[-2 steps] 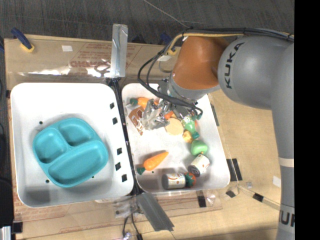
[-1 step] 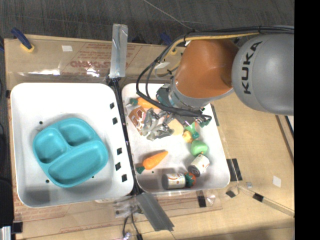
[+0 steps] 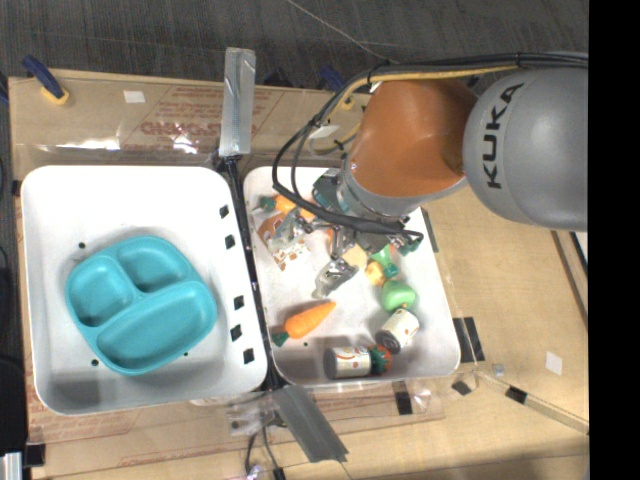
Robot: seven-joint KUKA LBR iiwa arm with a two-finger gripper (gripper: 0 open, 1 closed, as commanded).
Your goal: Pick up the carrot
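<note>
Nearest the camera, along the front wall of the right bin (image 3: 440,353), a small bottle (image 3: 352,361) lay on its side, with a white can (image 3: 398,328) just beside it toward the right. The carrot (image 3: 306,319) lay on the bin floor, orange with its green end pointing toward the left bin (image 3: 40,268), just below the fingers (image 3: 338,272) and apart from them, with bare white floor between. A green toy (image 3: 396,295) sat to the right of the fingers, near a yellow and green piece (image 3: 381,261) above it. The fingers hung over the middle of the right bin, pointing down; how far they were parted could not be told from this angle, and nothing was seen between them. Left of the fingers lay a small brown and white item (image 3: 276,230). A teal divided plate (image 3: 140,301) rested in the left bin, well apart. Farther back, the orange band (image 3: 410,138) and the grey arm (image 3: 530,148) covered the bin's rear corner above the counter (image 3: 520,298).
</note>
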